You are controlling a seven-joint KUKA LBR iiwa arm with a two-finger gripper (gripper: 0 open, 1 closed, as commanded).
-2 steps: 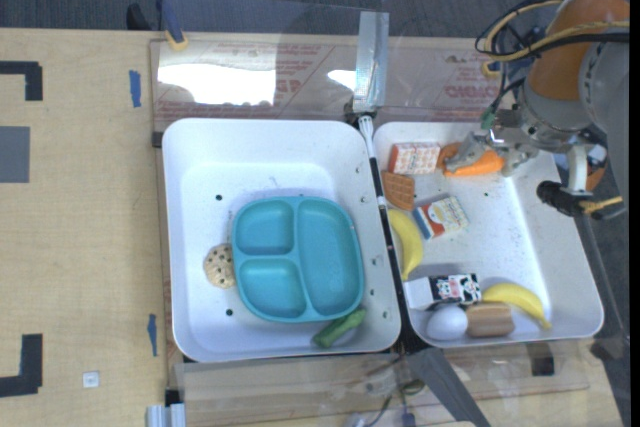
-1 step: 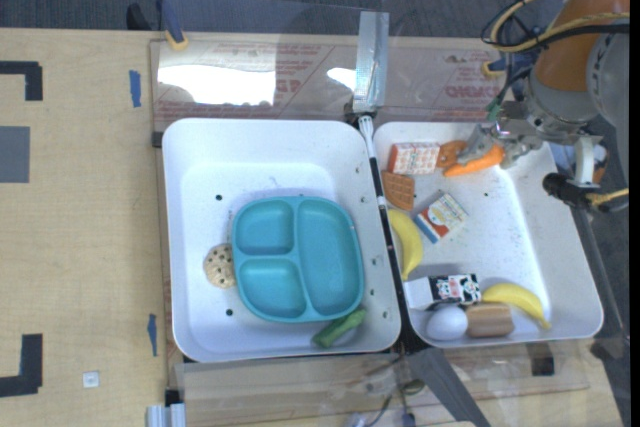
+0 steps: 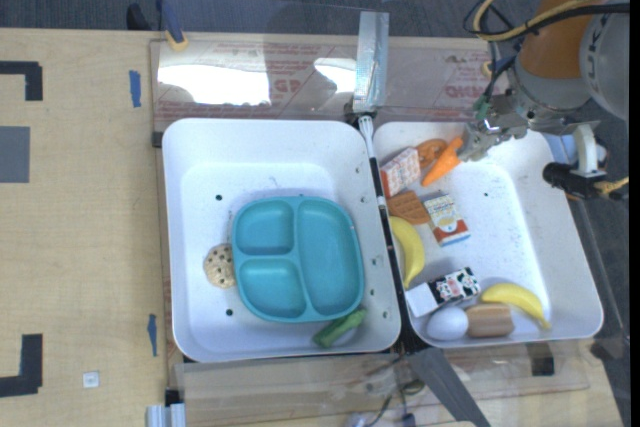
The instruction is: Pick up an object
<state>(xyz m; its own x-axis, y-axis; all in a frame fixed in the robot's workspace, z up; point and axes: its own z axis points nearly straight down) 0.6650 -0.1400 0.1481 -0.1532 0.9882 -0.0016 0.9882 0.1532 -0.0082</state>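
My gripper hangs over the far end of the right bin, under the grey wrist and orange band. Its tip sits right at the upper end of an orange carrot that lies slanted on the bin floor; contact is not clear. Beside the carrot are a red-and-white packet and a small orange-and-white carton. Nearer the front lie a yellow banana, a black-and-white carton, a white egg, a brown loaf and a second banana.
The left bin holds a teal divided plate, a cookie at its left and a green vegetable at its front. A clear panel and metal post stand behind the bins. Black cable fittings hang at the right rim.
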